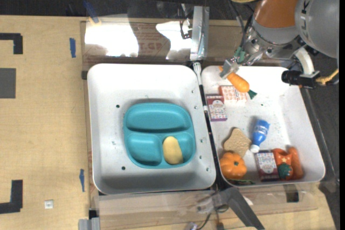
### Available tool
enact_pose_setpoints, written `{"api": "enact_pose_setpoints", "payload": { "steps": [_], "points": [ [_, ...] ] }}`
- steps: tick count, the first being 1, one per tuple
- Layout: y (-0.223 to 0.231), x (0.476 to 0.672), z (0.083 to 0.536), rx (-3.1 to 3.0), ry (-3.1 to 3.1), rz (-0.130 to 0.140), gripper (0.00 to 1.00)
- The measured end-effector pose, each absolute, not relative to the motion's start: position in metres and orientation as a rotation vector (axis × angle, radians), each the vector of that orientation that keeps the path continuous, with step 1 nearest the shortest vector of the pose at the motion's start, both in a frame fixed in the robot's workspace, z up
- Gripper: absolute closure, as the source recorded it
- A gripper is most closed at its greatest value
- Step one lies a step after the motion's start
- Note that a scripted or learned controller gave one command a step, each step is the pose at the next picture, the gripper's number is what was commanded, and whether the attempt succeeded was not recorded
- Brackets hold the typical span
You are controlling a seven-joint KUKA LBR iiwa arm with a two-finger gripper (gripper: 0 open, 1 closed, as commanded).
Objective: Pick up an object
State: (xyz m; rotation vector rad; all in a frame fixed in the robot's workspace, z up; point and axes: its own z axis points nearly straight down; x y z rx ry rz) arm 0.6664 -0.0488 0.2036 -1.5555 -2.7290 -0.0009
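**Carrot caught at the back of the right bin**

The gripper [233, 68] is up at the right bin's [310, 116] far edge, fingers pinched on the top of a toy carrot [239, 83], which slants down over the bin floor. Over in the left bin [102, 116], 1 teal tray [156, 121] cradles a yellow potato [172, 150].

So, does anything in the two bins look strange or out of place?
Mostly no. The toy carrot hangs tilted at the gripper, above the right bin. The yellow potato-like item sits neatly in the teal divided tray. Nothing looks spilled or broken.
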Motion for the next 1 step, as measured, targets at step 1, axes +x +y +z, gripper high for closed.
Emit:
{"api": "enact_pose_setpoints", "payload": {
  "steps": [1],
  "points": [
    [-0.0603,0.639,0.2261,-1.751,-2.607,0.001,1.0]
  ]
}}
